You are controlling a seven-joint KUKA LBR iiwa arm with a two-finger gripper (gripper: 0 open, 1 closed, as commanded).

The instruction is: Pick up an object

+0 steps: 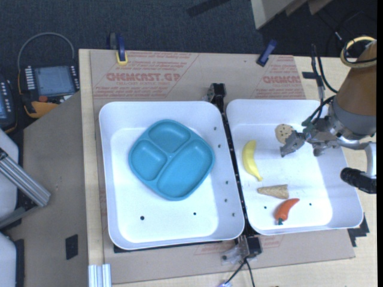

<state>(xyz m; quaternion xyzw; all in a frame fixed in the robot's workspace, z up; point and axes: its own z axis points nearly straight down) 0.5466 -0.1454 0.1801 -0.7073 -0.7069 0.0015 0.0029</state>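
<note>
The right bin (323, 217) holds a yellow banana (251, 159), a tan wedge-shaped piece (273, 191), a red-orange pepper (286, 209) and a small tan cookie-like item (283, 131). My gripper (294, 142) hangs low over the upper middle of this bin, just right of and below the cookie-like item, its dark fingers pointing left. Nothing shows between the fingers. The grey arm with its orange band (359, 91) comes in from the right.
The left bin (119, 220) holds a blue divided plate (172, 158). A black divider and clamps (216, 92) sit between the bins. Cables run along the right side of the bench, and a pendant (52, 79) lies off to the left.
</note>
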